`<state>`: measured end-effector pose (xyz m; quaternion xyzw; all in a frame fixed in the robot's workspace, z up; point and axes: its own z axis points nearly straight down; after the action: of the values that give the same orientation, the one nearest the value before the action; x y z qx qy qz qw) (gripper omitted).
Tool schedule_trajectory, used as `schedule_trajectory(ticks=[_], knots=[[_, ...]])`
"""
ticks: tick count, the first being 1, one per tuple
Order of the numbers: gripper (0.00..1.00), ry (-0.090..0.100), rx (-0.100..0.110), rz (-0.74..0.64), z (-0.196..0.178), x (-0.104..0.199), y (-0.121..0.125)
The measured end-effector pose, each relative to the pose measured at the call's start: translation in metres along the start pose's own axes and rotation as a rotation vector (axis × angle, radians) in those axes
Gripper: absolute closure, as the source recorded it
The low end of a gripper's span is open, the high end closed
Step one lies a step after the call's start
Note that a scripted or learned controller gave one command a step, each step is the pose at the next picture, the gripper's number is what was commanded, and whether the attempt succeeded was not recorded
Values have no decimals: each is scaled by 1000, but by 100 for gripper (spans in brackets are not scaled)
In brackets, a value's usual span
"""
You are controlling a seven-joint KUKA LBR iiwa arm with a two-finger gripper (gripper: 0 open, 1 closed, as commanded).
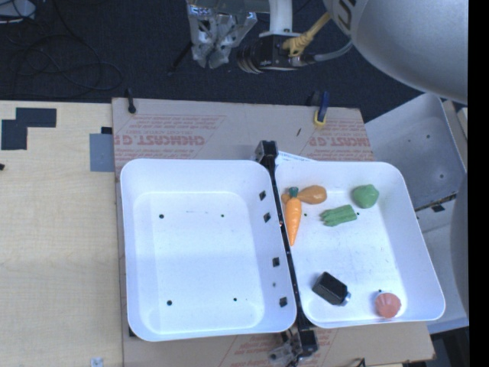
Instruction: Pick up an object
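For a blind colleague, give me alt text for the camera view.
Right white bin holds a carrot, an orange piece, two green items, a black block and a pink ball. The gripper hangs above.

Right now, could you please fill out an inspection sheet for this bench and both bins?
Surface: brown cardboard sheet on a pale wooden bench, bearing two shallow white plastic bins.
Left white bin: nothing seen inside.
Right white bin: orange toy carrot at its left wall, orange oval piece, green long piece, green rounded piece, black block, pinkish-red ball.
Clutter: dark tape patches on the bench.
Claw: raised beyond the bins' far edge; grip state unclear.
Cables: yellow cable at the wrist; dark wires on the floor.
Surroundings: dark floor, grey plate at right.
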<state>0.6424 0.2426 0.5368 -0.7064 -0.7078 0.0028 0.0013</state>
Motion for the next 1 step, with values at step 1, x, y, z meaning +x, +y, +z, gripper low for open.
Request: schedule_trajectory(ticks=[1], knots=[[100,0,1,-1,0,0,-13]])
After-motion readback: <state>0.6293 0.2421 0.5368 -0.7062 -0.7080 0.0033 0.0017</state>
